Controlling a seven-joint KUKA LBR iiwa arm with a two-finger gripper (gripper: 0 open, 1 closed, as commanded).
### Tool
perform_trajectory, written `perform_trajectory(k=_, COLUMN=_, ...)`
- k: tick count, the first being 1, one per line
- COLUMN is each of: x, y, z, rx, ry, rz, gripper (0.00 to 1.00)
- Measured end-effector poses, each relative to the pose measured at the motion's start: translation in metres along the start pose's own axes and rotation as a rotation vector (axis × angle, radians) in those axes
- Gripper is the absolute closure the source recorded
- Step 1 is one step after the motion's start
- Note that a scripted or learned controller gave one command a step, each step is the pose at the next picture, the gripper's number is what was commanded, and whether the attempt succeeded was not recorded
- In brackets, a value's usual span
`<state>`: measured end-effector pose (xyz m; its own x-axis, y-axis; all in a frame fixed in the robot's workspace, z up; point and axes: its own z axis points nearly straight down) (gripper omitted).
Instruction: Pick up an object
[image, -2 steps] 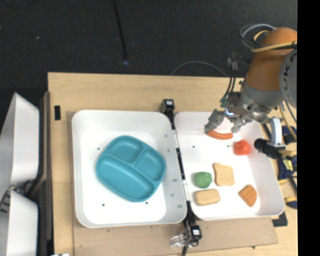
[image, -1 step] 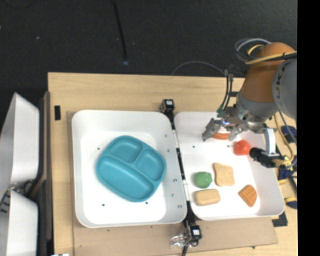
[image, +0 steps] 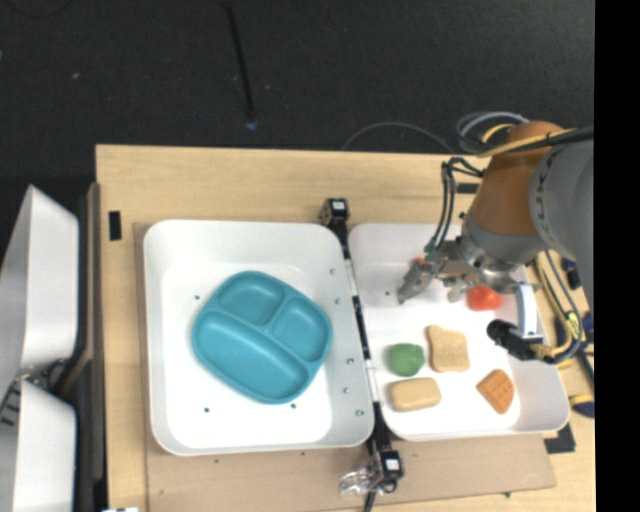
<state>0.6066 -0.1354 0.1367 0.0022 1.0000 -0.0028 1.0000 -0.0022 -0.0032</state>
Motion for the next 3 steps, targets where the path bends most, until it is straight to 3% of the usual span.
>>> perform_trajectory(k=1, x=0.000, y=0.002, z=-0.015, rx=-0.008, ry=0.002, rz=0.001, gripper=1.00)
perform_trajectory(k=3, x=0.000, y=0.010, z=-0.106, rx=-0.010, ry=0.002, rz=-0.006, gripper=1.00)
